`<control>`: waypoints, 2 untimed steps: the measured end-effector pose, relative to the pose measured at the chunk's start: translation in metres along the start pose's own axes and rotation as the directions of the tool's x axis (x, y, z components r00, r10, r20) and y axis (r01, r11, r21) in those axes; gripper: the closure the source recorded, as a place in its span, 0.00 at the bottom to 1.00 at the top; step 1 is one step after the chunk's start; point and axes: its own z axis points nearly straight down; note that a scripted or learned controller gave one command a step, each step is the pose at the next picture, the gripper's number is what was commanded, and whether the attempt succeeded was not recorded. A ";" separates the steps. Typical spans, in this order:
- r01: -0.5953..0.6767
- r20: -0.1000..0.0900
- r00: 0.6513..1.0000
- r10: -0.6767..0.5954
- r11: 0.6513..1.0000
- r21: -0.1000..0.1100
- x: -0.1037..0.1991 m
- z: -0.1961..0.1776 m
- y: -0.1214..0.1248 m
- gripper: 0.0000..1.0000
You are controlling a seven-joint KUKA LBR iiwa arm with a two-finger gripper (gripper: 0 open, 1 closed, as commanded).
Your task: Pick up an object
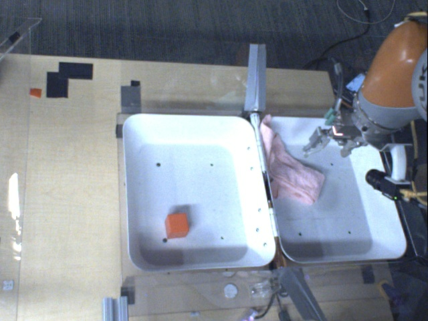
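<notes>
A crumpled pink cloth [291,171] lies in the right bin [348,246], bunched against its left wall and running up to the far left corner. An orange cube [177,225] sits in the near left part of the left bin [200,139]. My gripper [330,146] hangs over the far part of the right bin, just right of the cloth and above it. Its fingers [315,141] are spread open with nothing between them.
A grey metal post [255,79] stands at the back between the two bins. The arm's orange band [394,59] and wrist take up the upper right. Cables and a black fitting [381,179] lie along the right bin's right rim.
</notes>
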 end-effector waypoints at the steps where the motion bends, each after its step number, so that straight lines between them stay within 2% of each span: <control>1: 0.064 0.002 0.998 -0.064 0.998 -0.011 -0.018 0.122 -0.007 0.00; 2: 0.067 0.002 0.998 -0.067 0.998 -0.018 -0.016 0.110 -0.004 1.00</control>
